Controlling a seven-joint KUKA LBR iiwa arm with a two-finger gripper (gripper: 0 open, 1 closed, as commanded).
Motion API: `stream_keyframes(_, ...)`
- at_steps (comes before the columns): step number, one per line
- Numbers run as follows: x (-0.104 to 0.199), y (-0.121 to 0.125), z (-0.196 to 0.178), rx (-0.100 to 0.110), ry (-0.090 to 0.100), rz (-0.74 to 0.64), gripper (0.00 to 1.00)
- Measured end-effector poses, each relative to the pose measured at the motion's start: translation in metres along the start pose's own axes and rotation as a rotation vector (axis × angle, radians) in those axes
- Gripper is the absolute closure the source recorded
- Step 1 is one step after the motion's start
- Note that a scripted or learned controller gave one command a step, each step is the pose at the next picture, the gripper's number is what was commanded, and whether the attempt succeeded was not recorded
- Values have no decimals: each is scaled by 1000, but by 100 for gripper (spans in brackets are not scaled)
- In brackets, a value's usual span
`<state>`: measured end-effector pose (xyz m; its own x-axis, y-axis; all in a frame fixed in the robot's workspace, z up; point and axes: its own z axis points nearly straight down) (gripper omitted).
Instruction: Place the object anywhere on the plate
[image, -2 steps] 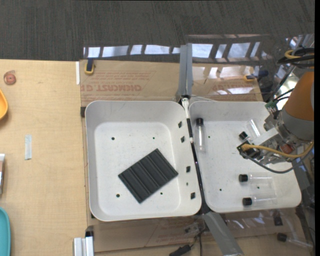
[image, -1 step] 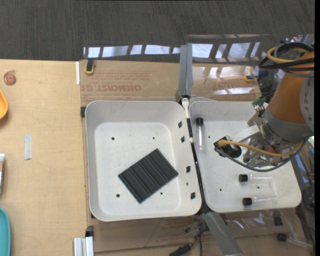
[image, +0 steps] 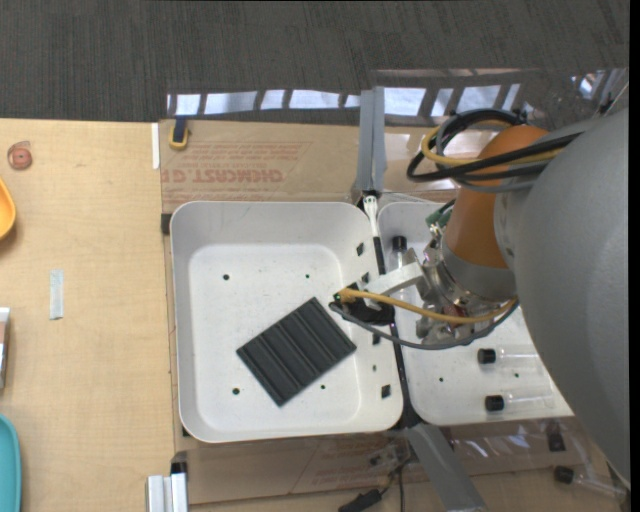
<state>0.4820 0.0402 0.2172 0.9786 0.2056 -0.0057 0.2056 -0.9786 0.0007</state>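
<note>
Grey orange-banded arm (image: 580, 280) covered the claw (image: 432, 292); I couldn't tell whether it was spread or gripping. Black ribbed rectangular plate (image: 296, 350) lay just beside it, in the neighbouring white bin (image: 200, 300); a blind release might miss.

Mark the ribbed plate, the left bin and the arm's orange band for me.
ribbed dark plate (image: 296, 351), camera view, middle of its ridged face.
left white bin (image: 260, 262), camera view, bare floor above the plate.
orange band (image: 478, 215), camera view, middle of the band.
</note>
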Motion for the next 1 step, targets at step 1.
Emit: stream_keyframes(1, 10, -74, -46, -2, 2, -182, 100)
